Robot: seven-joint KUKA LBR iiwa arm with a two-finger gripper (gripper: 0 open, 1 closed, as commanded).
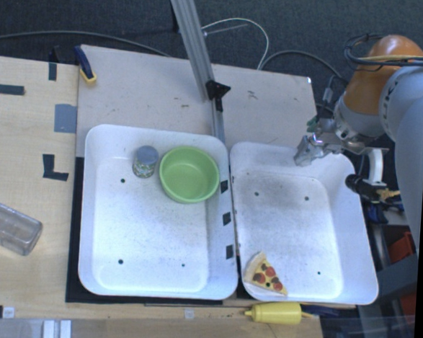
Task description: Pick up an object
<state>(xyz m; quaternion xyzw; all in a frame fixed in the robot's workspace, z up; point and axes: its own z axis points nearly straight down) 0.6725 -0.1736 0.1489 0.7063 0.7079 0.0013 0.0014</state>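
Dark carpet surrounds a pale bench (145,88) that carries two shallow white bins side by side. With the left bin (96,265) as landmark: the right bin (348,275) touches its right wall, the two rims meeting down the middle. A grey arm (411,106) with an orange band hangs over the far right corner of that neighbouring bin, and its gripper (306,151) sits just above the bin's far rim, well apart from everything lying in either bin; from where I stand I cannot tell how its jaws are set, and nothing is visibly in them. A grey metal pole (195,44) slants down to the far edge between the bins.

Inside the left bin, near its far right corner, stands a green bowl (189,174), upright. Just beside the bowl, on its left, is a small grey-lidded jar (145,161). Out on the bench left of the left bin lies a clear plastic container (5,224) on its side. Across the shared rim, in the near left corner of the right bin, rests a toy pizza slice (265,274). Just outside the near rim below it lies a yellow bottle (277,312).
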